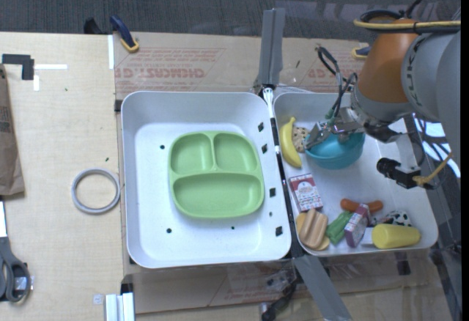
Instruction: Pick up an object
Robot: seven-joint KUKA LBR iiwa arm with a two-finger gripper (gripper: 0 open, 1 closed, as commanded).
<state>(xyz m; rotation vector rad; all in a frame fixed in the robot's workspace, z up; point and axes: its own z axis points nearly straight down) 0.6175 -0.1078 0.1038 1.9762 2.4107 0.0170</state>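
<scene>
Two shallow white bins sit side by side at mid-frame. The left bin [139,165] holds one thing, a light green divided plate [216,174] with three compartments, lying flat near its centre.

The right bin [410,202] holds the loose objects. There is one teal bowl [337,151] in its upper part, and one yellow banana [289,144] just left of the bowl, its long axis running roughly top to bottom of the frame along the bin's left wall. Between the banana and the bowl is a small spotted item, too small to identify. Below the banana lies one small red-and-white carton [305,192]. Along the bin's lower edge, left to right, sit a toy hot dog bun [314,229], a green piece [339,226], a purplish packet [357,228], an orange-red sausage-like piece [361,205] just above them, and a yellow cylinder [396,237] with its long axis across the frame. A black-and-white piece peeks out just above the cylinder.

The grey arm with its orange band comes in from the upper right, and the gripper [327,130] is at the bowl's upper left rim, close to the banana's top end. Cables and metal parts crowd it, so I cannot tell whether it is spread or closed, or whether it grips anything.

Outside the bins, on the bench at left, lies one ring of tape [96,190].
</scene>
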